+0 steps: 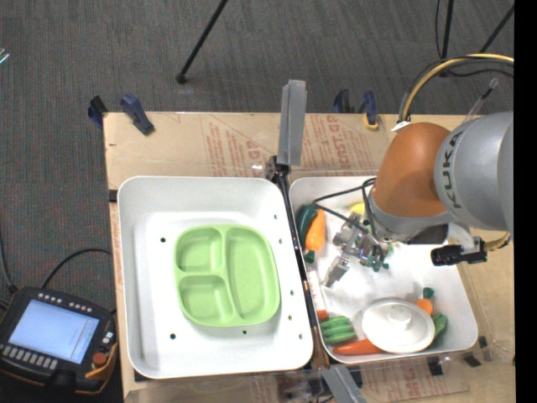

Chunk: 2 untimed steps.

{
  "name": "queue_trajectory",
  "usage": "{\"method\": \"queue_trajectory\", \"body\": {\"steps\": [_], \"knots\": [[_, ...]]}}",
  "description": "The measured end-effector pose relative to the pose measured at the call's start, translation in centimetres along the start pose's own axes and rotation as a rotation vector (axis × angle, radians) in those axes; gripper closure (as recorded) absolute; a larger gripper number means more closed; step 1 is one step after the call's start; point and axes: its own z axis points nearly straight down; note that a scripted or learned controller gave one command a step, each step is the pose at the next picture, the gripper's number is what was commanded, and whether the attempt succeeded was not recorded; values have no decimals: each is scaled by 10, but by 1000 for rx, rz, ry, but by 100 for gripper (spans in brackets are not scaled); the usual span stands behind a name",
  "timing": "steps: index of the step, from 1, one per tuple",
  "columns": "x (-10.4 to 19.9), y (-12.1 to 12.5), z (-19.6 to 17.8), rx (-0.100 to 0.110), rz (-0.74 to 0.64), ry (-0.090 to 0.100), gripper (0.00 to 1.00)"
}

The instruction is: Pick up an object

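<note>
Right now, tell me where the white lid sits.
The white lid lies in the right bin, near its front edge, between the green vegetable on its left and the orange-and-green pieces on its right.

"KUKA" runs in dark letters along the grey arm (474, 175), at 3 o'clock. Red print lies on the cardboard tabletop (210, 141) toward 12 o'clock, reversed and too faint to read. The pendant (54, 334) screen, at 8 o'clock, is illegible.
</note>
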Motion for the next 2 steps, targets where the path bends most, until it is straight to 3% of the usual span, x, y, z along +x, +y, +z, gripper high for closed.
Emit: {"method": "queue_trajectory", "body": {"steps": [1,2], "knots": [[-23,10,0,0,169,-2,0],[-10,2,0,1,265,2,0]]}}
